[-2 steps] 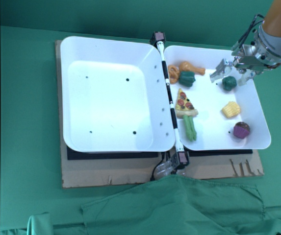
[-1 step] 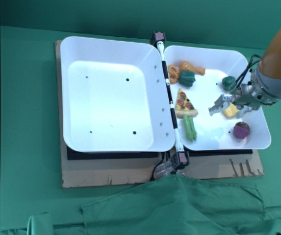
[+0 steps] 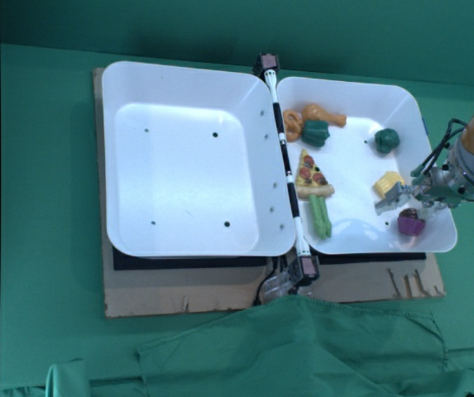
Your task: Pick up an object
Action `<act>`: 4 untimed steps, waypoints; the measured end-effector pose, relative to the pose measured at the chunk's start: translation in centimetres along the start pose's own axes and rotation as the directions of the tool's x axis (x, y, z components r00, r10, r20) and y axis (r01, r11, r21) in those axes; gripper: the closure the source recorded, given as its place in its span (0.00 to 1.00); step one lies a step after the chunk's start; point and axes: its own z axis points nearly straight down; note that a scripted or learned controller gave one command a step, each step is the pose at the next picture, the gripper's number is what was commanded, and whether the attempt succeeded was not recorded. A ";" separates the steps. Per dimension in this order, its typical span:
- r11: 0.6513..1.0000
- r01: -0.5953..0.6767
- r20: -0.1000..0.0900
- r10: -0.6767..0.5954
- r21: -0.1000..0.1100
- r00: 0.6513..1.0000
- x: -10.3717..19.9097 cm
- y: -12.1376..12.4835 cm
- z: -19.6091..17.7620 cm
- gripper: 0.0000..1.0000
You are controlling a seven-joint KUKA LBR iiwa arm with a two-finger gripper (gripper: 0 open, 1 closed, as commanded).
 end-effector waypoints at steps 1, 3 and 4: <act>1.000 0.018 -0.007 -0.018 0.002 1.000 10.4 2.0 -0.1 0.00; 1.000 0.004 -0.006 -0.004 -0.007 1.000 7.8 0.4 5.4 1.00; 1.000 0.006 -0.002 -0.006 -0.009 1.000 7.8 0.4 5.2 0.00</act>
